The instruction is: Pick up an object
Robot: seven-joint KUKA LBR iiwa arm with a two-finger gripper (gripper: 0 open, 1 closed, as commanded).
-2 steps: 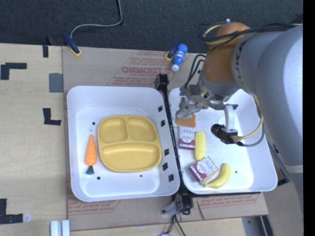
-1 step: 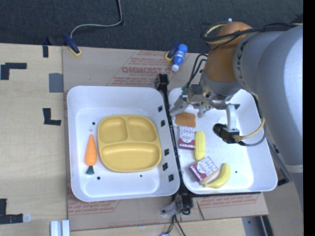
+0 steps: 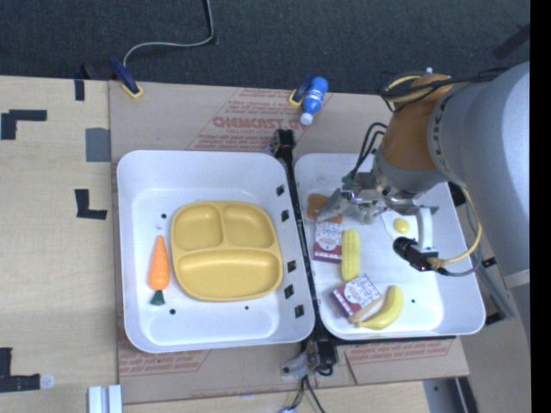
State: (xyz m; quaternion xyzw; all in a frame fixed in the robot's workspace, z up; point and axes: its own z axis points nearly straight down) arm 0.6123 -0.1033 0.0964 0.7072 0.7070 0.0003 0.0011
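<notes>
From above, the grey arm with its orange band reaches in from the right and bends down over the right white shallow bin (image 3: 456, 317), its metal two-finger claw (image 3: 349, 203) low over the bin's upper left part. How far the claw stands open cannot be told from this angle, and nothing can be seen held in it. Just left of the claw tip lies a small brown-orange piece (image 3: 319, 203), close against it, perhaps touching. Just below the claw lie a small red and white printed packet (image 3: 328, 242) and a yellow corn cob (image 3: 350, 255), side by side. Nearer the bin's front edge sit a second red and white packet (image 3: 355, 296) and a yellow banana (image 3: 384, 310), touching. A small yellow round thing (image 3: 401, 226) lies right of the claw. The left white bin (image 3: 138, 317) holds a yellow divided plastic plate (image 3: 226, 250) with an orange toy carrot (image 3: 158, 266) beside its left edge
</notes>
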